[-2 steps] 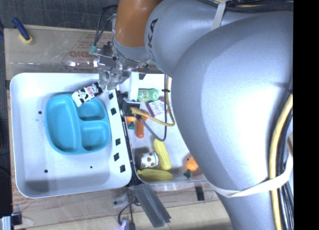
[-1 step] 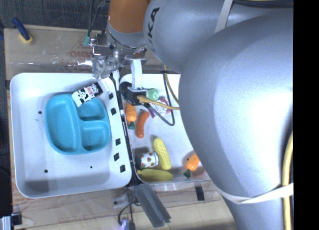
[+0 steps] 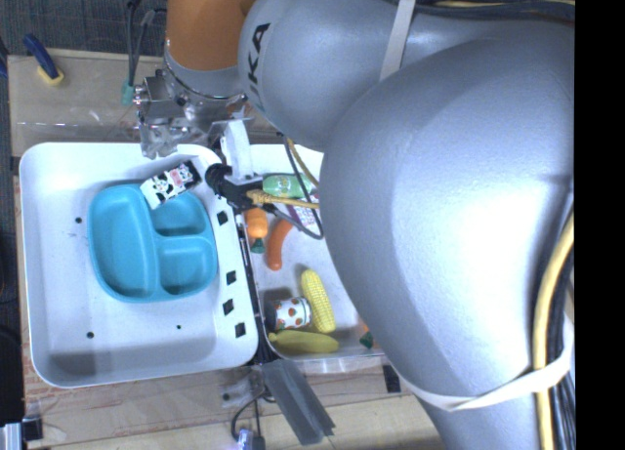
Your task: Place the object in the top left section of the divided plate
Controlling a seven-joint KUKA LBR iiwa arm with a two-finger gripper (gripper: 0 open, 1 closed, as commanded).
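A blue divided plate lies in the left white bin, with one large section on its left and two smaller ones on its right. A small black-and-white patterned object rests at the plate's upper right rim, over the edge of the upper small section. My gripper hangs just above that object, at the bin's far wall, under the orange band of the arm. The view does not show whether the object sits between the gripper's tips.
The right bin holds a green item, a carrot, a red sausage, a corn cob, a spotted can and a yellow banana. The arm's bulk covers the right side.
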